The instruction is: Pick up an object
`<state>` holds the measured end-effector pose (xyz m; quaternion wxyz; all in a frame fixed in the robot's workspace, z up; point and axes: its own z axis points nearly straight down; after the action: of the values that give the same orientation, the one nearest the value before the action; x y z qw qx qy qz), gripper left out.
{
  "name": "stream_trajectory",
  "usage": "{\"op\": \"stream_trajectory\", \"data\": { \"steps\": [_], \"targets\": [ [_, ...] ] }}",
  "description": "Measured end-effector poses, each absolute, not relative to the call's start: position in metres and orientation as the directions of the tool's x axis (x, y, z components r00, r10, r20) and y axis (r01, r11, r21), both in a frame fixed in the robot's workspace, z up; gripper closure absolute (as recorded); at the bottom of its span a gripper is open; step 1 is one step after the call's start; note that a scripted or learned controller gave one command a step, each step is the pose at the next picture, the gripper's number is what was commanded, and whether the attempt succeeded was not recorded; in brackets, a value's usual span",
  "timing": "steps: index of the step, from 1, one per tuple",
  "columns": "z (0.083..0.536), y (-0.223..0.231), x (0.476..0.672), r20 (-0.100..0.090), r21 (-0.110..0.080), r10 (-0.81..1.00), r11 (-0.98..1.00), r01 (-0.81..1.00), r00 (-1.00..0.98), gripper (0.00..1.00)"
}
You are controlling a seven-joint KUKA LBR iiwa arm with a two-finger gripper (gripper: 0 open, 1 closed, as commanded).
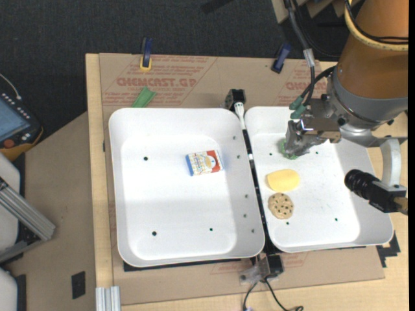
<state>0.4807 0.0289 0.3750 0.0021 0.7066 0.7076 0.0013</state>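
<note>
Gripper [295,142] is low over the back of the right bin [343,229], tips down at a small green object [286,150] on the bin floor. Cannot tell how the fingers stand, nor whether the green object is between them. From the gripper, the yellow piece [283,179] lies just toward the camera, long axis across the bin; the cookie [281,206] just beyond that. Blue-and-red packet [203,162] sits well apart, mid left bin [130,173]

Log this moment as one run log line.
gripper: down in right bin, over green object | grasp: unclear | yellow piece, cookie: untouched | left bin: small packet
</note>
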Motion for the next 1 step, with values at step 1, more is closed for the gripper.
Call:
{"op": "stream_trajectory", "data": {
  "steps": [1],
  "targets": [
    [0.2925,-0.0169,0.4781,-0.002,-0.009,1.0,-0.006,1.0,0.006,1.0]
  ]
}}
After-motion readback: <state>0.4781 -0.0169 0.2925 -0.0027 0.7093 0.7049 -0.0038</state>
